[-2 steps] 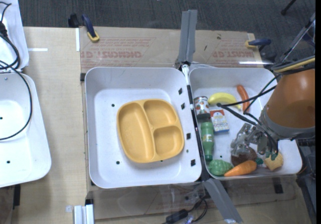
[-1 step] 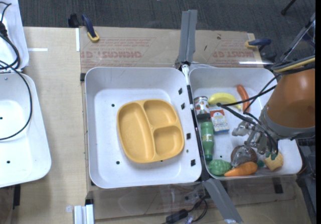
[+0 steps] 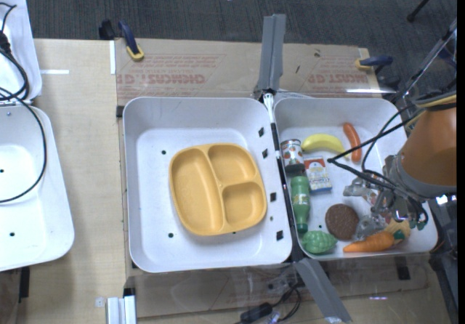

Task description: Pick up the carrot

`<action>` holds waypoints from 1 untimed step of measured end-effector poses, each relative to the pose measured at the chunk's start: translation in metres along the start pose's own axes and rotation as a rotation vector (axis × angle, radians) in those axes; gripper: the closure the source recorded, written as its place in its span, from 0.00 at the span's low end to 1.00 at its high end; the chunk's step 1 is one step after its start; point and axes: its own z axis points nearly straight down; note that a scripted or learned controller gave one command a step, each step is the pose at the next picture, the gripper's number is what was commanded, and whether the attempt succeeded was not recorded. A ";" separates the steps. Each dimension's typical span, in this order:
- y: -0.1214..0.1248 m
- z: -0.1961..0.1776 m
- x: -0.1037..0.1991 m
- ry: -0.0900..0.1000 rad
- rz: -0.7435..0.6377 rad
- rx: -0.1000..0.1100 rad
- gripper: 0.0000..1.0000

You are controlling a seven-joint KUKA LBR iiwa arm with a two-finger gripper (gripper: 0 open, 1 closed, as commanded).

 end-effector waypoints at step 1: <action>-0.050 -0.034 0.002 0.017 -0.209 -0.004 0.00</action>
